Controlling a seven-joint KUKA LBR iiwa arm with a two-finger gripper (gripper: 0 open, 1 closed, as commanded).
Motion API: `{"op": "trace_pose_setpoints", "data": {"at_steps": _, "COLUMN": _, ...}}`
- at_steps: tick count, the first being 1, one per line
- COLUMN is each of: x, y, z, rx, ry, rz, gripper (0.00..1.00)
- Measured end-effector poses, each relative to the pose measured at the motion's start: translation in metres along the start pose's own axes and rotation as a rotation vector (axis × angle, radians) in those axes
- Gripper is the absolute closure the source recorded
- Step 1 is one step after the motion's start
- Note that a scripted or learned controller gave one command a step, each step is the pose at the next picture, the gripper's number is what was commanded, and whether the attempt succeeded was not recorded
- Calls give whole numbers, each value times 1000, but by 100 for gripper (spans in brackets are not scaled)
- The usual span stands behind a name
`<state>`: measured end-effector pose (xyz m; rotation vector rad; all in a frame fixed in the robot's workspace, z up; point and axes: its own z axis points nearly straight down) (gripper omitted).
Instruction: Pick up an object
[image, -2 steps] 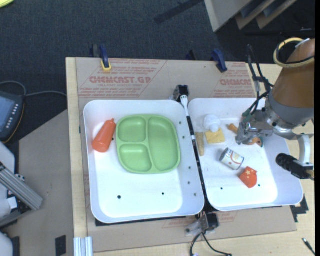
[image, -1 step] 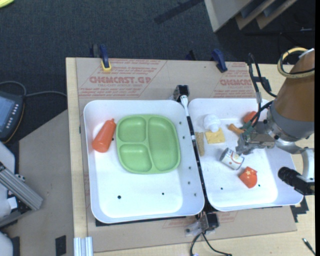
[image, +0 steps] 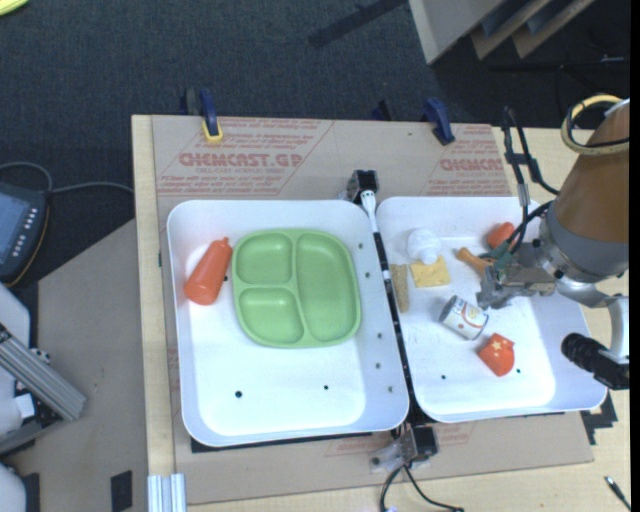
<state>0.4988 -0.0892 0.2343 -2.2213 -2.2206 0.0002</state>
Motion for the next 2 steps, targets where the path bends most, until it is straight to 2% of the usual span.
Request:
{"op": "trace_pose_setpoints", "data": {"at_steps": 1, "x": -6, "y": -1, "z": 17, "rx": 3, "ry": 0, "rz": 1, "gripper": 100}}
{"op": "trace_pose_setpoints", "data": {"at_steps": 2, "x": -4, "y": 8, "z": 13, "rx": -3, "ry": -1, "rz": -1, "gripper": 100}}
